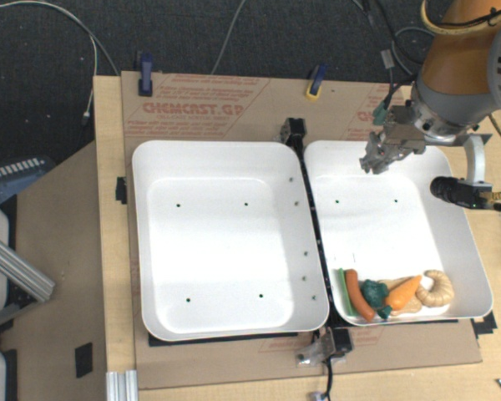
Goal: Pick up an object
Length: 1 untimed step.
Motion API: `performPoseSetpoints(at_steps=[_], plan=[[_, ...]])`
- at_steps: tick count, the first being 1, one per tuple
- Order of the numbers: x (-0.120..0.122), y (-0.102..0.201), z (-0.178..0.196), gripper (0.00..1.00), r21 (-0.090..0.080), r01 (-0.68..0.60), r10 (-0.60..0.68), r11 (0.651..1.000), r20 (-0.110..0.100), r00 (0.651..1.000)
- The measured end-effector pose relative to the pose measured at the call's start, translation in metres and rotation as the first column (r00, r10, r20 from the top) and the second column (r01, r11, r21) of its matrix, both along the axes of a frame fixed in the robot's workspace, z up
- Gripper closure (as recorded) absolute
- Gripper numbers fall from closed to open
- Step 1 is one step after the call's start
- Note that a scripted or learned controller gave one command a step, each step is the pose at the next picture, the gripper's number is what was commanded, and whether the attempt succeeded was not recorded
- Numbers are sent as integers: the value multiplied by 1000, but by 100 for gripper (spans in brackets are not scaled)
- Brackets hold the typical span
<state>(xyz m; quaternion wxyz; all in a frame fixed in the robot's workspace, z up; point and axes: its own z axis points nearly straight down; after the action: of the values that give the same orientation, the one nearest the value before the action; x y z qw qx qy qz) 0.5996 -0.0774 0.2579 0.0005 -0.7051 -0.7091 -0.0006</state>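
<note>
My gripper hangs over the far edge of the right bin, its dark fingers pointing down, with nothing visibly between them. A cluster of small toys lies along the near edge of that bin: a red-orange sausage-like piece, a dark green piece, an orange carrot-shaped piece and a tan curled piece. The gripper is well back from them, toward the bin's far rim.
The left bin sits beside the right one, joined by a black divider with a clamp. Both rest on a cardboard sheet. A black fixture juts in at the right bin's right rim. Cables run across the dark backdrop.
</note>
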Motion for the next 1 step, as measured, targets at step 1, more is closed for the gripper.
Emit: performPoseSetpoints(at_steps=[1], plan=[[-2,57,0,100,0,1,-1,1000,0,1000]])
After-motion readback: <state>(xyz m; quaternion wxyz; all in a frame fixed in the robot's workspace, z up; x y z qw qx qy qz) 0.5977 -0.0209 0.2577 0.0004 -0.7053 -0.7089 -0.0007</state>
